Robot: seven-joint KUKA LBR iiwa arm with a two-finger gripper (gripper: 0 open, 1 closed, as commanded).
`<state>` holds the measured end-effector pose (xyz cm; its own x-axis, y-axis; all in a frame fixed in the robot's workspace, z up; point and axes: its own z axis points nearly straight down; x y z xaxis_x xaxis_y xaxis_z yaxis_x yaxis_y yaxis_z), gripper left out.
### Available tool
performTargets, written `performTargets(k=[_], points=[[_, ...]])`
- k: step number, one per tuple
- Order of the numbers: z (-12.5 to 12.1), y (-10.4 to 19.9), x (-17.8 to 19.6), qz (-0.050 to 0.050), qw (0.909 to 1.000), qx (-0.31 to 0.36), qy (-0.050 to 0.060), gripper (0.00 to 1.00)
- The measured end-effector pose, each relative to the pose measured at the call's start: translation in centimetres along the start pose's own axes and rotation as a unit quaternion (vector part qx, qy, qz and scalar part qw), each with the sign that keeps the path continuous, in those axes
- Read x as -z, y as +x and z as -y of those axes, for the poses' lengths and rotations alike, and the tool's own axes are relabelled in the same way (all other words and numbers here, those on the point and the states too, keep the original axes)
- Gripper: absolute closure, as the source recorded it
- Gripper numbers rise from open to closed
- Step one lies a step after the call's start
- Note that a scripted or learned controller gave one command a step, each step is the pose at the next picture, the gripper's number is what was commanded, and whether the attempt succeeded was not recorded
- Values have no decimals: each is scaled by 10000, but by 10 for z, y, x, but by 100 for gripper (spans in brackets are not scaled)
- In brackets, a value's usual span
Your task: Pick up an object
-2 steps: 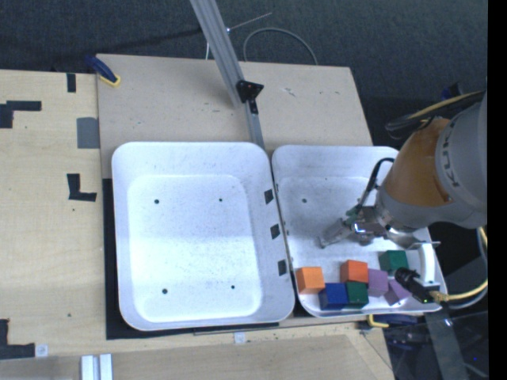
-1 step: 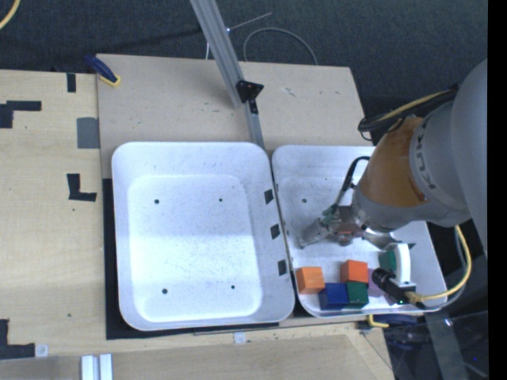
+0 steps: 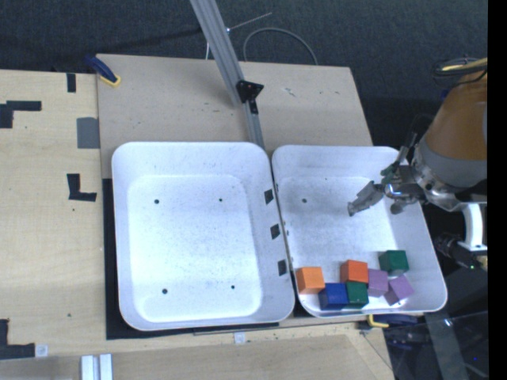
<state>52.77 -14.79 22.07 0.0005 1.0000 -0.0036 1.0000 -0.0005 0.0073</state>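
Nothing sits between the gripper [image 3: 358,205] fingers — seemingly closed, above the right bin [image 3: 317,165] floor.

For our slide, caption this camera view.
Arm's gripper hovers over the right bin, coloured blocks clustered at its near edge.

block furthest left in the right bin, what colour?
Orange: the small orange cube in the right white bin, camera view.

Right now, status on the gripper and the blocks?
Gripper over right bin, holding nothing. Blocks clustered at the bin's near edge, untouched. Nothing in the way.
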Motion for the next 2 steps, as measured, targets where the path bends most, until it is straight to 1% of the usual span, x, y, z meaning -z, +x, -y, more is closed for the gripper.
performTargets(k=[1, 2], points=[[-58, 46, -132, -24, 10000, 21, 71, 0], [-85, 21, 72, -5, 10000, 8, -3, 0]])
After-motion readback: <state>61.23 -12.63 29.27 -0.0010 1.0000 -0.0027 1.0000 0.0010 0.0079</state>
